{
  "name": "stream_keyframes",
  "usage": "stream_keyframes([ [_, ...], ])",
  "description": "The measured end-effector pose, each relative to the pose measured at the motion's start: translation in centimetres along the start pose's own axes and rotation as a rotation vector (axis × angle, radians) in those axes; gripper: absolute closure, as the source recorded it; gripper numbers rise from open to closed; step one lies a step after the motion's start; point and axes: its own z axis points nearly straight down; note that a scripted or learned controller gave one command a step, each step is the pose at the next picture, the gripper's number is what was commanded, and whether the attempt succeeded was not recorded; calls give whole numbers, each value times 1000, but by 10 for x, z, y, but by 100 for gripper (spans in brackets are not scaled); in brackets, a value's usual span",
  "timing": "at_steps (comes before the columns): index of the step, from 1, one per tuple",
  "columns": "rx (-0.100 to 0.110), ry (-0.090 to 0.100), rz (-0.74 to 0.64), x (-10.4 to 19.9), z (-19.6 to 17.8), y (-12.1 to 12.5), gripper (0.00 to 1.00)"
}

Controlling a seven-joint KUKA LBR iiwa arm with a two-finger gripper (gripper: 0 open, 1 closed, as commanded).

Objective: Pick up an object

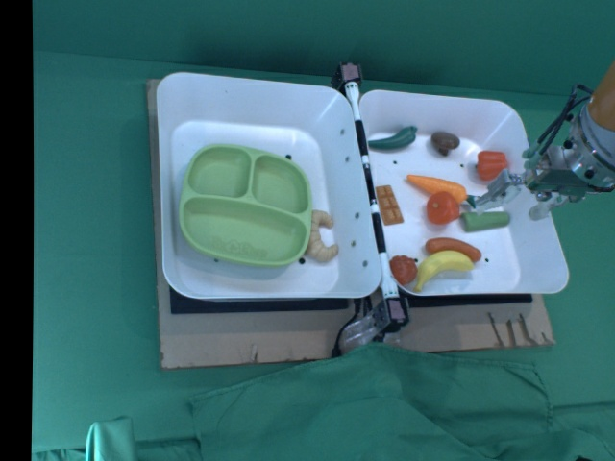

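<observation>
Approach step, by my reading: the arm [596,133] comes in from 3 o'clock and the hand [514,192] hangs over the right bin's [538,257] 3 o'clock side, nothing between its fingers, which stand apart, one reaching toward the middle, the other nearer the rim. No pick made yet. Nearest candidate is the green block [485,221], lying just under and beside the leading finger; the tomato [443,207] sits just at its 9 o'clock, the carrot [435,184] above that, the red pepper [491,164] at the hand's 11 o'clock. Also in this bin: cucumber [392,139] and a brown lump [444,142] toward 12, a waffle piece [388,205] by the divider, sausage [453,249], banana [443,268] and strawberry [404,270] toward 6. Next move, I judge, calls for dropping straight down with the fingers straddling the block across its short side, then closing; the tomato is close enough to be nudged, so the line-up matters. The left bin [192,94] carries a green divided plate [246,205] with a croissant [322,237] touching its 4 o'clock edge. Bins rest on a dark pad and cardboard [250,339] on a desk draped in green cloth [86,257]; more cloth is bunched at 6 o'clock. Backdrop is the same green, light even.
</observation>
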Motion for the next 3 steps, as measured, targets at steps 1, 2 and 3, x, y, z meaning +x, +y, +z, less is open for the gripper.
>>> stream_keyframes([
  [1,0,0,0,0,0,0,0],
  [2,0,0,0,0,0,0,0],
  [3,10,2,4,-31,100,3,0],
])
